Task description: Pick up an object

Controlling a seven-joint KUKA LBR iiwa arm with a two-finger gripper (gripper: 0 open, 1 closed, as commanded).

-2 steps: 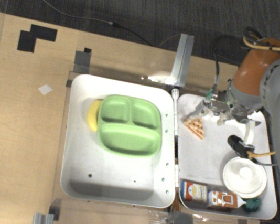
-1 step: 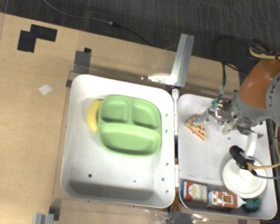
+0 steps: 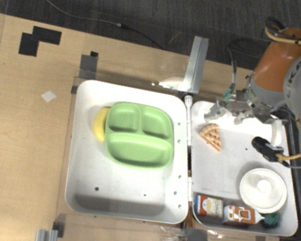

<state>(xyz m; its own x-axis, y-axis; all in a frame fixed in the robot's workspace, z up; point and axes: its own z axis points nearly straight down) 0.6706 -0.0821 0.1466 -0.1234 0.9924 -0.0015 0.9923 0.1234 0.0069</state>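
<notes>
Gripper [image 3: 222, 111] hangs over the far left corner of the right white bin [image 3: 221, 175]; whether it is apart or together cannot be told from this slant. Just in front of it, on the bin floor, lies a tan waffle-patterned wedge [image 3: 212, 136]. Toward the front sit a round white bowl [image 3: 263, 188], a brown-and-white carton [image 3: 225, 211] on its side along the front wall, and a small dark green item [image 3: 272, 220] beside it. The left white bin [image 3: 122, 189] holds a green divided plastic tray [image 3: 138, 135] resting partly over a yellow object [image 3: 99, 124].
</notes>
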